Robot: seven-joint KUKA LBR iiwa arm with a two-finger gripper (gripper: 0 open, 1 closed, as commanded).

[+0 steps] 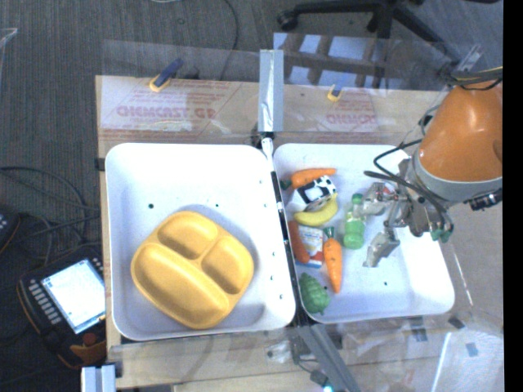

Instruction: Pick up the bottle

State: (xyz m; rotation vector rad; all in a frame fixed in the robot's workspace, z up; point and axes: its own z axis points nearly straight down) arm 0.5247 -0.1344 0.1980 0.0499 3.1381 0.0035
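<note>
Bottle point(353, 220) lies in the right bin point(425, 288), beside the banana point(317, 213) and a carrot point(333, 264). Just right of it hangs the gripper point(382, 237), fingers spread open and holding nothing. A yellow tray point(193, 268) sits in the left bin point(139, 170).

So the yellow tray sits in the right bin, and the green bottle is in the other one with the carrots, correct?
Not quite. The camera view shows the yellow tray in the left bin. The green bottle lies in the other one with the carrots.
</note>
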